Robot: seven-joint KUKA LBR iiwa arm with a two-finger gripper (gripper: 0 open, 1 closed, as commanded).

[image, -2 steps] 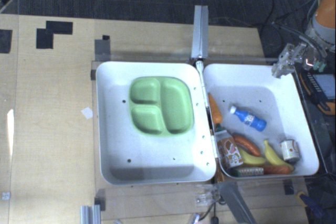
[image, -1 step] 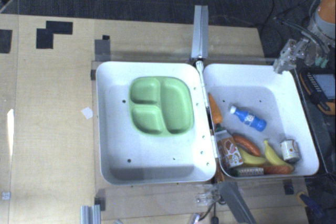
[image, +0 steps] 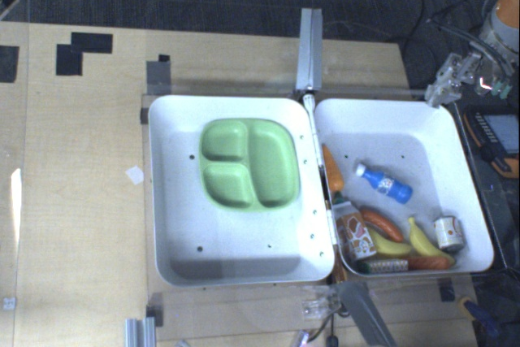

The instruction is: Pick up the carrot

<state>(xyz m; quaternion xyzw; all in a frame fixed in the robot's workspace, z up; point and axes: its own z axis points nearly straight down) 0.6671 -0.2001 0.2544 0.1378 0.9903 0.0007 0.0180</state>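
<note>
The carrot (image: pixel 331 170) is a short orange piece lying lengthwise against the left wall of the right bin (image: pixel 455 144). My gripper (image: pixel 445 87) hangs above that bin's far right corner, just outside its rim, well away from the carrot. Nothing shows between it and the carrot except bare bin floor and a blue bottle.
The right bin also holds a blue bottle (image: pixel 384 184), a small carton (image: pixel 355 235), an orange-red sausage-like item (image: pixel 382 224), a banana (image: pixel 422 240) and a metal can (image: pixel 448 232), crowded along its near edge. A green divided plate (image: pixel 248 162) sits in the left bin (image: pixel 175 199).
</note>
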